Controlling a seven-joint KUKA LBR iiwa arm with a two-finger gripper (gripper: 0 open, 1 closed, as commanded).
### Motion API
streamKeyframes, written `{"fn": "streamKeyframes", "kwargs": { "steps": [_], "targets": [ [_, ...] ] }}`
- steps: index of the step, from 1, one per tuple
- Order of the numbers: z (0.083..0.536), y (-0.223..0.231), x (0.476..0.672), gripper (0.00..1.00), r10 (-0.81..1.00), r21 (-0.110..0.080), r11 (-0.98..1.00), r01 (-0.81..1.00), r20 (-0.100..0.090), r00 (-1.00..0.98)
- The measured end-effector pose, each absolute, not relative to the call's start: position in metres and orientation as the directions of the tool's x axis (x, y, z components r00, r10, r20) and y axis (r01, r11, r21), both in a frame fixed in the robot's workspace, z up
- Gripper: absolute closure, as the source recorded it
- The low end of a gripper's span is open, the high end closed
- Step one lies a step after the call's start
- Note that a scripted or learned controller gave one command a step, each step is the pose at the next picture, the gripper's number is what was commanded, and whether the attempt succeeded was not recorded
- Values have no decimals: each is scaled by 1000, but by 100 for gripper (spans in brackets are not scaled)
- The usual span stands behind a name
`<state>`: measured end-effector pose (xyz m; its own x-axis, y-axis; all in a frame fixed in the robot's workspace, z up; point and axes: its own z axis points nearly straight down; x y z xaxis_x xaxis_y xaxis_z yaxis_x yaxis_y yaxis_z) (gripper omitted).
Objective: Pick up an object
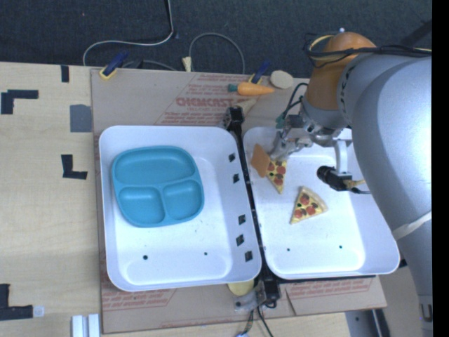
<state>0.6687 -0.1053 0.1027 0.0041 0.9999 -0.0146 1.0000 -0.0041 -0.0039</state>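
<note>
A dark carpet [70, 12] runs along the far side, and below it lies the pale wooden tabletop [42, 209], marked here and there with black tape. On it we see a brown cardboard sheet [175, 97], and on that sheet the two white bins stand side by side, their inner edges touching.

The left bin [175, 262] holds a blue divided plate [158, 186], which lies flat toward that bin's far left part. The right bin [330, 251] holds two toy pizza pieces. The upper pizza slice [273, 170] sits near the bin's far left corner, its brown crust turned toward the divider. The lower pizza slice [307, 205] lies flat near the middle of the same bin, apart from the first.

The grey arm [393, 132] reaches in from the right, and its tool [283, 146] is right at the upper pizza slice's far edge. We cannot tell whether the tool is spread or pressed together, nor whether it grips the slice.

Beyond the bins, an orange toy carrot [254, 88] and a pale round thing [280, 78] rest on the cardboard.
</note>
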Motion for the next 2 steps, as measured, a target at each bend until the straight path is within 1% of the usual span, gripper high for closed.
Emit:
{"fn": "streamKeyframes", "kwargs": {
  "steps": [1, 2],
  "targets": [
    [99, -104, 667, 0, 1000, -9, -3, 1000, -14, 3],
    [84, -99, 668, 0, 1000, -1, 1, 1000, -3, -1]
  ]
}}
